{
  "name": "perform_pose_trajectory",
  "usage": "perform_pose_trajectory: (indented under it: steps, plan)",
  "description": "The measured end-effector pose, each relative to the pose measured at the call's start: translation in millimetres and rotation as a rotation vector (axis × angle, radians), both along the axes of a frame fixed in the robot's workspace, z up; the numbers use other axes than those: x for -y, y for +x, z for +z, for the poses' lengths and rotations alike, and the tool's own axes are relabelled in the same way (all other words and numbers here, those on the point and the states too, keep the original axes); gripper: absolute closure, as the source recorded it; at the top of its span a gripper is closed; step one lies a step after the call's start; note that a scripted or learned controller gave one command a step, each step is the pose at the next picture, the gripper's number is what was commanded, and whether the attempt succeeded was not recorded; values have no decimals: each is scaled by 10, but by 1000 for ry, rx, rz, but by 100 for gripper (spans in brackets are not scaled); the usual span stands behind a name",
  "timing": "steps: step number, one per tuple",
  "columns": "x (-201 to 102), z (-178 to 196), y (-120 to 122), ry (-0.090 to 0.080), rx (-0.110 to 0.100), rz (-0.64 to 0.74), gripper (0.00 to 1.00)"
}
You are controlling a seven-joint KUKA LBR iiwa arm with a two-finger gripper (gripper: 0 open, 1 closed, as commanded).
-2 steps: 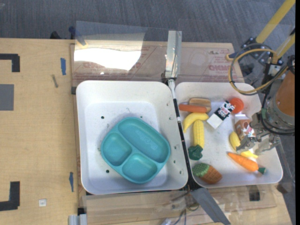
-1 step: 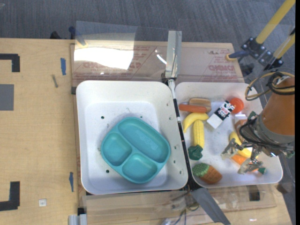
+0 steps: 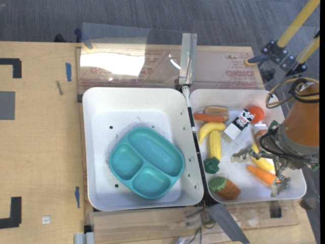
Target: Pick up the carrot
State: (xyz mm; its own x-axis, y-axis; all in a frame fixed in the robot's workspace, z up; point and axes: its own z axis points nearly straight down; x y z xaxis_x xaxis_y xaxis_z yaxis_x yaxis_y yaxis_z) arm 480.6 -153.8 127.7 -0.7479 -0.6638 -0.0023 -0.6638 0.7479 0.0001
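Observation:
The orange carrot point(image 3: 262, 175) lies flat near the front right of the right bin point(image 3: 297, 193), its tip pointing to the back left. My gripper point(image 3: 259, 172) hangs low over it, open. One fingertip point(image 3: 239, 156) is to the carrot's back left, the other point(image 3: 279, 186) to its front right. The carrot lies between the fingers, ungripped. The orange wrist band point(image 3: 304, 121) rises at the right.
Also in the right bin are a yellow piece point(image 3: 265, 163) right behind the carrot, corn point(image 3: 215, 144), a banana point(image 3: 207, 130), a hot dog point(image 3: 216, 110), a black-and-white carton point(image 3: 240, 123), broccoli point(image 3: 210, 164) and an orange fruit point(image 3: 226, 187). The left bin point(image 3: 101, 111) holds a teal divided plate point(image 3: 147, 161).

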Motion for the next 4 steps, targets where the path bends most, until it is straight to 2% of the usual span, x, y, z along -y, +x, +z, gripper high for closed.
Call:
perform_pose_trajectory:
  steps: [1,2,3,4]
  plan:
    - [-16,-433,104,1,-1,306,0]
    - [-37,-306,135,0,8,309,100]
    - [-38,-313,132,0,7,309,0]
    - [-62,-208,154,1,13,311,100]
